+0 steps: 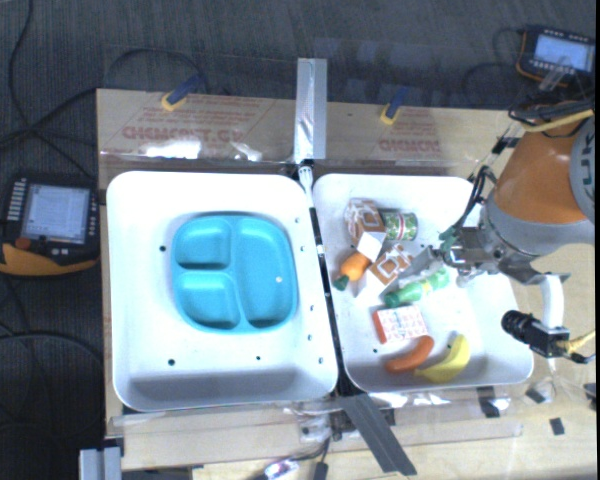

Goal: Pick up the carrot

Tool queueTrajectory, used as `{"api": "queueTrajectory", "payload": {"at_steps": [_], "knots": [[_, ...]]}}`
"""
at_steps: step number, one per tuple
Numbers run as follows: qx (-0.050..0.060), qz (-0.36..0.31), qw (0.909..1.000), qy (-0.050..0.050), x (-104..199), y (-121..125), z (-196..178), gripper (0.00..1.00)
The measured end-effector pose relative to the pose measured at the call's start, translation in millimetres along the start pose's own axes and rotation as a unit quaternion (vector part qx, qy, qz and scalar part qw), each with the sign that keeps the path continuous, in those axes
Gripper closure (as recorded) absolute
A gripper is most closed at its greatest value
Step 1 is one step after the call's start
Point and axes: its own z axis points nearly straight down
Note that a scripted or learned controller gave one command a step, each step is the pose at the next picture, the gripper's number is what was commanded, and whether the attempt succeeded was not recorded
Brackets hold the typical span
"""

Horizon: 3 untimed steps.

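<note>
The carrot point(354, 266) lies in the right bin point(500, 363), close against its left wall, with its green top pointing down toward the divider between the 2 bins. It is a small orange piece, just beside a little carton point(392, 265) and below a brown packet point(364, 220) and a green can point(398, 227).

The gripper point(442, 252) hangs over the middle of the right bin, near a green bottle point(417, 288) and well apart from the carrot. Its tip is too small and too dark against the clutter to read, so I cannot tell how it is set, and nothing can be seen held in it.

The main risk, as I judge it, is crowding. The carton sits between the gripper and the carrot, so a straight approach from the right may knock the carton or the bottle and push the carrot harder against the wall. A carrot pinned at the wall leaves little room for 1 side of the gripper to slide down beside it, so the grab may close on air or on the bin wall.

A 2nd risk is mistaking the target: an orange-red sausage-shaped thing point(409, 356) lies lower in the same bin next to a banana point(448, 360), and it looks much like the carrot in colour.

The left bin point(140, 368) holds a blue tray point(231, 271) and plays no part.
</note>
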Motion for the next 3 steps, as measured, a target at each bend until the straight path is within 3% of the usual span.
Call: {"api": "queueTrajectory", "payload": {"at_steps": [1,2,3], "knots": [[-0.019,0.059,0.9981,-0.002,32.2,14.8,68.8,0.0],[0.001,0.062,0.9981,0.0,16.6,-37.7,34.1,0.0],[0.001,0.206,0.9785,0.001,16.3,-23.5,85.7,0.0]]}}
